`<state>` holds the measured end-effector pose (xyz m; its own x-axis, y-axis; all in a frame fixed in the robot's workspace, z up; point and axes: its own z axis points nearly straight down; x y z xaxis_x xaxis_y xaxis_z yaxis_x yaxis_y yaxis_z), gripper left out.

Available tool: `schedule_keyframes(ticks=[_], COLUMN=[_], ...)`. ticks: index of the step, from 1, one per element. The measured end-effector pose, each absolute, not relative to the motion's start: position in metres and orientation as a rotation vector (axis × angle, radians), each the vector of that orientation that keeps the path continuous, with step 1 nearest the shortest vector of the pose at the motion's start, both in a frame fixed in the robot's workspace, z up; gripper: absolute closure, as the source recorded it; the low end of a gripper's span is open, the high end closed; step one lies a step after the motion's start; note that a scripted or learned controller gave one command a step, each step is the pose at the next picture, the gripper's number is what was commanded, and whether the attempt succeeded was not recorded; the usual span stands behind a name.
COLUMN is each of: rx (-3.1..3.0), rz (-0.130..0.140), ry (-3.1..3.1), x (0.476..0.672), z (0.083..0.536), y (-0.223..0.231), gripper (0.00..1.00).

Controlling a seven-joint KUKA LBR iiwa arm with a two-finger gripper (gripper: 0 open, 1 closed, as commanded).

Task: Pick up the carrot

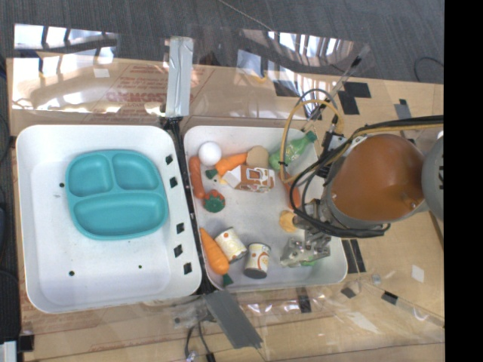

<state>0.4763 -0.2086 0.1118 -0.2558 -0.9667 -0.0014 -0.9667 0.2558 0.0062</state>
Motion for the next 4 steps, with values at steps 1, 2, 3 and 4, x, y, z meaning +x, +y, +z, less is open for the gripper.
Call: schedule_keyframes(ticks=[1,2,3,4], rx=[2.718,2.912,3.118,3.131], rz=[0.001,0.003,0.014,0.003], ry=[-1.583,-1.191,-0.419,-0.306], x=[0.478,0.478,0.515,0.486], z=[0.109,0.147,0.144,0.102], y=[-0.183,-0.178,-0.202,-0.207], gripper=[1.00,1.00,1.00,1.00])
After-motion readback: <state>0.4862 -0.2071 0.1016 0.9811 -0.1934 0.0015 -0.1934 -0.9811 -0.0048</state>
